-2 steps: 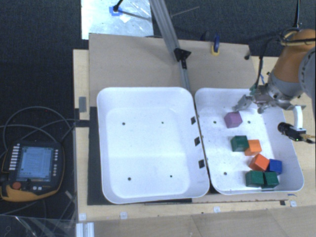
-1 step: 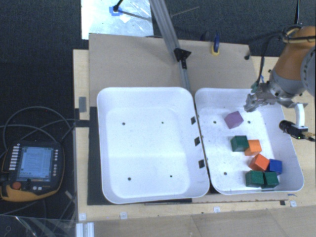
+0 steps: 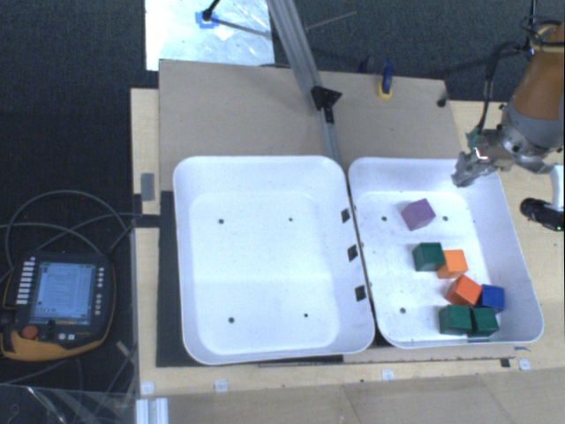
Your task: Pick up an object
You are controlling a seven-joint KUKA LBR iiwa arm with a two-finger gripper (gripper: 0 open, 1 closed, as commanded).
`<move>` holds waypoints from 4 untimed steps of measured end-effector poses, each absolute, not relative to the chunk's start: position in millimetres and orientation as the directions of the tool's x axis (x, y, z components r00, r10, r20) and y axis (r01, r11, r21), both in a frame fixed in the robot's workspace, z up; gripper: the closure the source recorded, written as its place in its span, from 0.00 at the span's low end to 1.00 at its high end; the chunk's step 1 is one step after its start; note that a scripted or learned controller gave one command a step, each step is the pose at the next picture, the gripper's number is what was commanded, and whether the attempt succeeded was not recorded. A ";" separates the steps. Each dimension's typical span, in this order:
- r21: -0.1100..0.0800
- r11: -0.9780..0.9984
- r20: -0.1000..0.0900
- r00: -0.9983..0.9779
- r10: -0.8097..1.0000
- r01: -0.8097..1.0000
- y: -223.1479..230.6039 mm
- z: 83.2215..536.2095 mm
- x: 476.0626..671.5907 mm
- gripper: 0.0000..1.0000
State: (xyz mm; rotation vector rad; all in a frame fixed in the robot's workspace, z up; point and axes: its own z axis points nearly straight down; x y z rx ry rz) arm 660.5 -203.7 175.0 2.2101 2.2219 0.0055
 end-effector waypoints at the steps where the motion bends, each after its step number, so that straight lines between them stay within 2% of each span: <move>1: 0.008 0.005 -0.002 -0.005 1.000 1.000 -203.9 221.4 662.4 1.00; 2: 0.000 0.009 0.001 -0.009 1.000 1.000 -154.5 213.3 647.8 1.00; 4: 0.001 0.010 0.002 -0.010 1.000 1.000 -64.3 215.0 619.5 1.00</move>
